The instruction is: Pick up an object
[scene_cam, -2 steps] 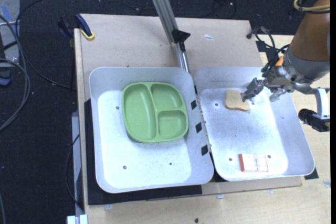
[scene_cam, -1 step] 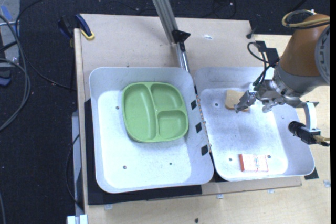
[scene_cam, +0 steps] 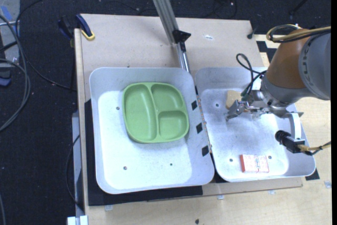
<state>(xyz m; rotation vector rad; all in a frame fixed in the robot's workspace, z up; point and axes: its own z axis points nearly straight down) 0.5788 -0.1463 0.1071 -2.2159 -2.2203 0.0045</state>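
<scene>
No readable text anywhere; small red-and-white box in right bin bears print too blurred to read.

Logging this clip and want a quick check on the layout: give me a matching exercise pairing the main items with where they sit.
Things:
1. green divided plate
2. small red and white box
3. tan block
4. gripper

Places:
A. near front edge of the right bin
B. upper part of the right bin, by the gripper
C. in the left bin
D. over the right bin, reaching in from the right

Pairs: 1-C, 2-A, 3-B, 4-D
</scene>
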